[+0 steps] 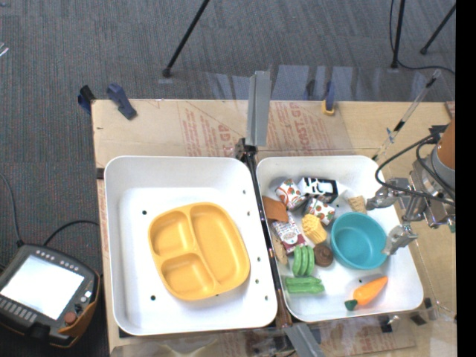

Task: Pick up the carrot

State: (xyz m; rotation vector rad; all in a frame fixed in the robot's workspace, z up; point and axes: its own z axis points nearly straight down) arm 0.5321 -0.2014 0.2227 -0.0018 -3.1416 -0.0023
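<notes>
gripper (pixel 393 218) spread wide at the right bin's (pixel 413 285) edge, holding nothing; carrot (pixel 368 291) lies well apart.

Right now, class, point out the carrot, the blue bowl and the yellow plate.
carrot (pixel 370 290), camera view, middle of its orange body
blue bowl (pixel 358 242), camera view, its inner floor
yellow plate (pixel 239 253), camera view, its right rim

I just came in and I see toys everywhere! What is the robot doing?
The robot arm reaches in from the right, and its gripper hangs over the right bin's edge with open fingers, holding nothing. The toy carrot it is meant to pick up lies near the front of that bin, just below the teal bowl, untouched. Other toy food is piled beside the bowl. The left bin holds a yellow divided plate.
</notes>
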